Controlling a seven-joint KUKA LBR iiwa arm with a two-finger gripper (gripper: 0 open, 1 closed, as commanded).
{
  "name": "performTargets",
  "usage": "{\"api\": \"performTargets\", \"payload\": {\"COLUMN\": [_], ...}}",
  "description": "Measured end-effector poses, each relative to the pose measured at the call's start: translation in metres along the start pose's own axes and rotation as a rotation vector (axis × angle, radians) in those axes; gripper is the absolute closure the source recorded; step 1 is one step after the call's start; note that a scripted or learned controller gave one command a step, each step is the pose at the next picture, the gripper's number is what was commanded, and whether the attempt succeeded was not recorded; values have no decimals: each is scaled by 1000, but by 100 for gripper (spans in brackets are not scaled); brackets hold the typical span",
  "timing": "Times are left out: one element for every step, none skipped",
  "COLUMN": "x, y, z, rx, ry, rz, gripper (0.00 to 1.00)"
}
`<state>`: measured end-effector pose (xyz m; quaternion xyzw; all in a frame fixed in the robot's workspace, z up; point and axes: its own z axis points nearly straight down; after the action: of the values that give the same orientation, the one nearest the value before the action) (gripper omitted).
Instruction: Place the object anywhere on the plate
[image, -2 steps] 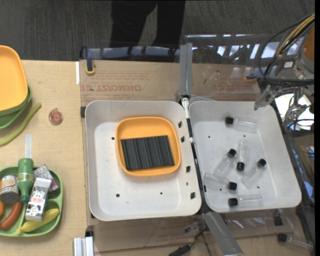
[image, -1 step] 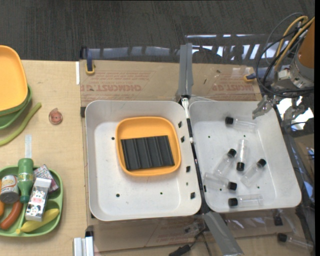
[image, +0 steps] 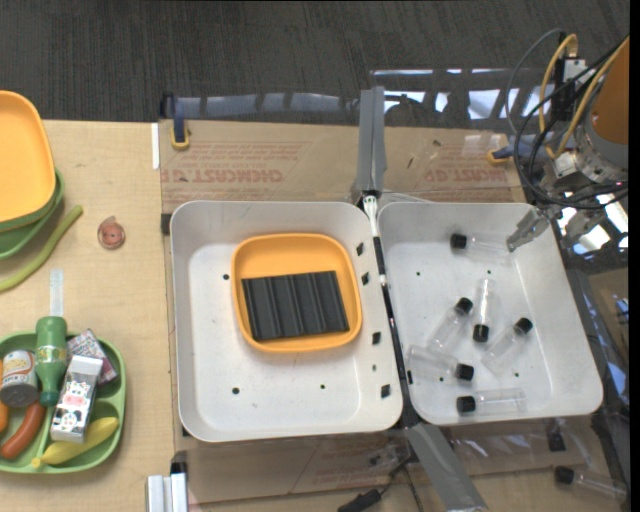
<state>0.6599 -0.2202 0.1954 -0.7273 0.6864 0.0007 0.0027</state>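
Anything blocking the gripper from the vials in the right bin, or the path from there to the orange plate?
Nothing visible blocks the gripper from the vials. Toward the orange plate, only the adjoining bin rims intervene, and a dark ridged pad covers much of the plate.

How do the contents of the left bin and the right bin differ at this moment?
The left bin holds one orange plate bearing a dark ribbed slab; the right bin holds several clear vials with black caps, scattered and lying at different angles. The gripper hangs over the right bin's far corner, not the left bin. Both bins are shallow and white.

Matt orange plate (image: 296, 258); ribbed black slab (image: 296, 305); clear plastic vials (image: 485, 298)
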Motion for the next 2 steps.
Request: {"api": "performTargets", "payload": {"x": [-3, -6], "y": [0, 0], "z": [12, -15], "rx": [-1, 0], "ry": [-1, 0], "rz": [-239, -502], "gripper": [0, 0]}}
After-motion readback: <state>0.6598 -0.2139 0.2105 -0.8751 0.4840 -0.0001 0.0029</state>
